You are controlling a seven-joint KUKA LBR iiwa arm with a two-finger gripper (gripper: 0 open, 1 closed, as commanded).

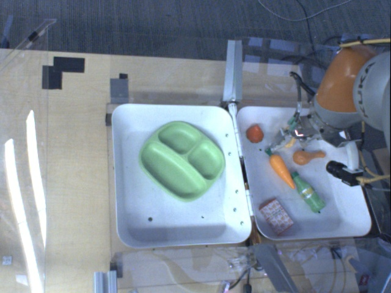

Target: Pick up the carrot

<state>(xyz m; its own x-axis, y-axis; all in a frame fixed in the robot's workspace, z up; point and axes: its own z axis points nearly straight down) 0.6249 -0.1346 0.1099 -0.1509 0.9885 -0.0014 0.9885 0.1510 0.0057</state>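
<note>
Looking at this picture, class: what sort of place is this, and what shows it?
Probably a robotics lab bench set up for pick-and-place trials. A robot arm reaches over two white bins; toy food such as a carrot lies in the right bin, and a cable trails on the floor.

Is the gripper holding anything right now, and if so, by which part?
Nothing is visibly held. The gripper hovers at the back of the right white bin; the orange carrot lies apart on the bin floor.

- Arm [366, 84]: grey casing, rounded, bulky.
- Orange band [339, 81] above the wrist, domed and glossy.
- Gripper [295, 132]: small metallic parts, detail blurred.
- Black cable [303, 84] runs along the wrist.
</note>
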